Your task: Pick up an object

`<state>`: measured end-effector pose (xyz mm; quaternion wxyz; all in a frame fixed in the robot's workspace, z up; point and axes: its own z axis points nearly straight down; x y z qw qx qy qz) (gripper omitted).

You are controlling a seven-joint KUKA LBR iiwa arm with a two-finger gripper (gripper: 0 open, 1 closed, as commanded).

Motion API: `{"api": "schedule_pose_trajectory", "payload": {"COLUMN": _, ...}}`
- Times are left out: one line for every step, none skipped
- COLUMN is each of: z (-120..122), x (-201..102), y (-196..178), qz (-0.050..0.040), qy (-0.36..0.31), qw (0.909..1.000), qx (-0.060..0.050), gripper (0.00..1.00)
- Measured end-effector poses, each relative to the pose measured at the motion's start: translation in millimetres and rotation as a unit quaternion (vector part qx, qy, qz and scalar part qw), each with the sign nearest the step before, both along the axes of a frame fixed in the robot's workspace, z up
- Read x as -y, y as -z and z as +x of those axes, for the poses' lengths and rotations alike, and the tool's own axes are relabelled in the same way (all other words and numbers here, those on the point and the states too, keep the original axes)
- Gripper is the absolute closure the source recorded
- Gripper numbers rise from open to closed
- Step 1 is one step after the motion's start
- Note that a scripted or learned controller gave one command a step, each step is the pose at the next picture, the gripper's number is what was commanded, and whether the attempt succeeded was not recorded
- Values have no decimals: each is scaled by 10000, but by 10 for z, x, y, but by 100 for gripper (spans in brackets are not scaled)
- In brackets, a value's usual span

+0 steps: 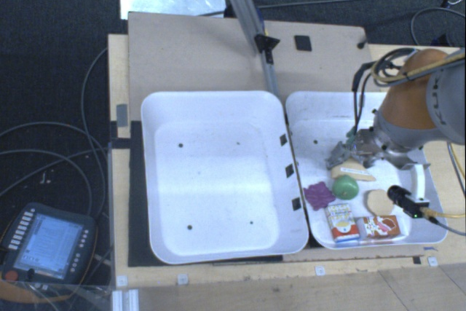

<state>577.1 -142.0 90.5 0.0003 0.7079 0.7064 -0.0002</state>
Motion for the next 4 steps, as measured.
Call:
{"api": "schedule_pose_trajectory", "payload": {"z": 10, "x": -13, "y": -106, "qz": 2, "qy": -11, "qw": 10000, "qx": 9, "gripper": 100}}
{"api": "schedule_pose_trajectory", "payload": {"z": 192, "x": -484, "y": -1320, "qz": 5, "qy": -28, "qw": 10000, "qx": 39, "gripper": 100}}
{"api": "schedule_pose_trajectory", "payload": {"z": 663, "x": -1271, "y": -1751, "qz": 5, "qy": -37, "qw": 10000, "qx": 17, "gripper": 100}}
{"api": "schedule_pose_trajectory", "payload": {"z": 842, "x": -1911, "y": -1358, "qz": 9, "qy": -39, "qw": 10000, "qx": -12, "gripper": 100}}
